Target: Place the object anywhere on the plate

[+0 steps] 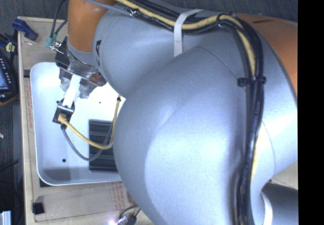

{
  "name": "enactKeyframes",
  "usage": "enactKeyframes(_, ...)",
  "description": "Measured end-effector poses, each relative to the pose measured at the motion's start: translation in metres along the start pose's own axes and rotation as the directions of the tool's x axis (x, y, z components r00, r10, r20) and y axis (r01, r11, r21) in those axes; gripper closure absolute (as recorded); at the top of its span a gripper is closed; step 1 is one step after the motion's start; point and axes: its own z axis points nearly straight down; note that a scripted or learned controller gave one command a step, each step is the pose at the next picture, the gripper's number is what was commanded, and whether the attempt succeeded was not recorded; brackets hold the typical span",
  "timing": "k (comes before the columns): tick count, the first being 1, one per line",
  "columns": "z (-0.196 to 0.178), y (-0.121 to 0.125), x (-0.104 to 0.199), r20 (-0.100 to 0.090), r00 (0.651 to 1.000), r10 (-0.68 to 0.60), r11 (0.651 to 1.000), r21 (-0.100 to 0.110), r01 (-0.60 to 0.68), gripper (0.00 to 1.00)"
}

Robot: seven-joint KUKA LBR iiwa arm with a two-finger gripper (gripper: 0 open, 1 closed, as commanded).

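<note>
Whether the gripper is clenched or released cannot be told, since its tip is seen only as a cluster of pale metal parts against the bright bin floor. No object can be made out in its grasp. The gripper is seen over the upper part of the white bin, near the bin's far left corner in the view.

The object, a black ribbed slab, is found lower in the same bin, lying flat on the floor and apart from the gripper. Its right side is hidden by the arm, so its full outline cannot be judged. Two small dark specks are noted on the bin floor, one between gripper and slab, the other toward the near left corner.

Above the gripper the orange band is seen, and from it the grey arm is spread across most of the view, with a cable bundle strapped along its top by a white tie.

The bin is set on a wooden bench. A blue clamp is seen at the bench's upper left corner.
</note>
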Motion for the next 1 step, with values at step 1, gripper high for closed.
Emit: enactKeyframes(1,-0.0284,-0.0407,-0.0394,0.002,0.972,-0.234,0.972,0.004,0.234,1.0)
